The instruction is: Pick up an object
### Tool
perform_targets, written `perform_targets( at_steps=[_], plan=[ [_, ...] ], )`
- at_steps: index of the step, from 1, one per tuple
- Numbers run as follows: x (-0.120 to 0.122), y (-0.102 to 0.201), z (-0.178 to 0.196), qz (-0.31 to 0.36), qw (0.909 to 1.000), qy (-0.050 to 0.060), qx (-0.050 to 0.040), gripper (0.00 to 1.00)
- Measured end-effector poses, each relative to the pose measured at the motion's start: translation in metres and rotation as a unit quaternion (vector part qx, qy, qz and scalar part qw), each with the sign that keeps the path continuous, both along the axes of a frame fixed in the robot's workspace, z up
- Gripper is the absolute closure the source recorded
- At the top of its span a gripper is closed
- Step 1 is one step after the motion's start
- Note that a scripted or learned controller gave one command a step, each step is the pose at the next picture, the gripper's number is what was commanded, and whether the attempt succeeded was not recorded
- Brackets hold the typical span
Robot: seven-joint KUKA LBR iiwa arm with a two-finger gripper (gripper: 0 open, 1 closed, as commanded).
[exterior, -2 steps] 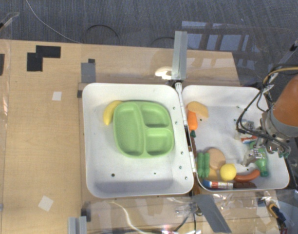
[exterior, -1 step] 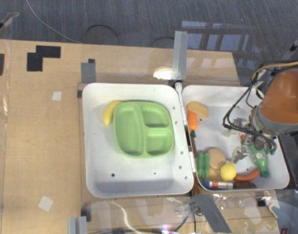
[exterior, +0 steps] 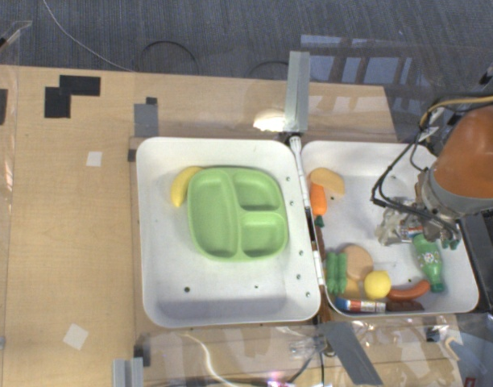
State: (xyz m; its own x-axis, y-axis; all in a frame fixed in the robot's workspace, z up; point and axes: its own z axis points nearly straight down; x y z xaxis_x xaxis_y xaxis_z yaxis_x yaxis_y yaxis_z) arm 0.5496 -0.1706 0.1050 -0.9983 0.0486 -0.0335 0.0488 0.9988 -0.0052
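Lying in the right bin, near its right wall, a green bottle is taken as the likely target. Its long axis runs up and down the view, slightly slanted. Just above and left of the bottle the gripper is seen, beneath the orange band; its opening cannot be told. Left of the bottle, a yellow lemon and a red sausage are found. Further left, a green divided plate rests over a banana.

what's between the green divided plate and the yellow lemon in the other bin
In the camera view, the bins' shared walls lie between the green divided plate and the yellow lemon, then the green vegetable and a tan round piece.
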Motion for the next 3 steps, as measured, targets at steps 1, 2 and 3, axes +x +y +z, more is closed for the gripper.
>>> perform_targets(
  at_steps=[1, 2, 3],
  plan=[
    [0.059, -0.036, 0.089, 0.187, 0.9823, 0.009, -0.003, 1.0],
    [0.067, -0.034, 0.065, 0.394, 0.9191, 0.011, -0.0055, 1.0],
    [0.089, -0.033, 0.033, 0.585, 0.8111, 0.011, -0.009, 1.0]
  ],
)
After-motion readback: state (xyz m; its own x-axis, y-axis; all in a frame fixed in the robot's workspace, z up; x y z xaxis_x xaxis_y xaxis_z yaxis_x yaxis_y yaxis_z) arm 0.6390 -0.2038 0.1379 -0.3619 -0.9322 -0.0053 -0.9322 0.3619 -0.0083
